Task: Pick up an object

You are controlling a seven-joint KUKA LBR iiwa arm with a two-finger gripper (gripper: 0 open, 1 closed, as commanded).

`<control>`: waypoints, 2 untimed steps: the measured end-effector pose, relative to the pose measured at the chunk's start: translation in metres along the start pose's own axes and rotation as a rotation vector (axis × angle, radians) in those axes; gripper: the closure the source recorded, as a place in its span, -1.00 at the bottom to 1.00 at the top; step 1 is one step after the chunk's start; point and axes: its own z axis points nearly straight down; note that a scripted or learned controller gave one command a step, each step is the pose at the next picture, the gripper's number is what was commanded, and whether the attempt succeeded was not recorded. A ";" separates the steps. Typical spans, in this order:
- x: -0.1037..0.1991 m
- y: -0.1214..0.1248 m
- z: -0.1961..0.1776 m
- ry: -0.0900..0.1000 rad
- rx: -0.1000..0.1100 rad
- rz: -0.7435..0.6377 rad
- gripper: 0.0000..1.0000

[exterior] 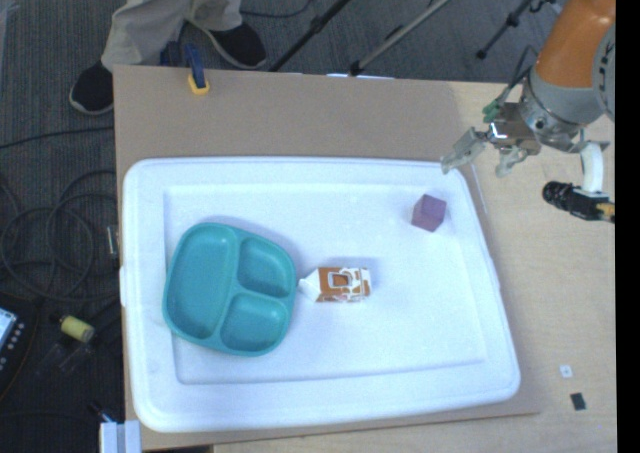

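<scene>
A small purple cube (429,212) lies in the white bin (320,401) near its right wall. An orange and white packet (343,284) rests near the bin's middle. A teal divided plate (231,287) sits at the left of the bin. My gripper (485,152) hangs above the bin's upper right corner, up and to the right of the cube, open with its fingers spread and nothing between them.
The brown bench surface (300,111) runs behind the bin, with a blue and yellow clamp (196,72) at its far edge. A person's legs and shoes (170,21) stand beyond the bench. Cables lie on the floor at the left.
</scene>
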 end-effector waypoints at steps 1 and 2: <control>-0.037 0.001 0.129 -0.007 -0.011 0.013 -1.00; 0.015 0.014 0.126 -0.016 -0.020 -0.013 -1.00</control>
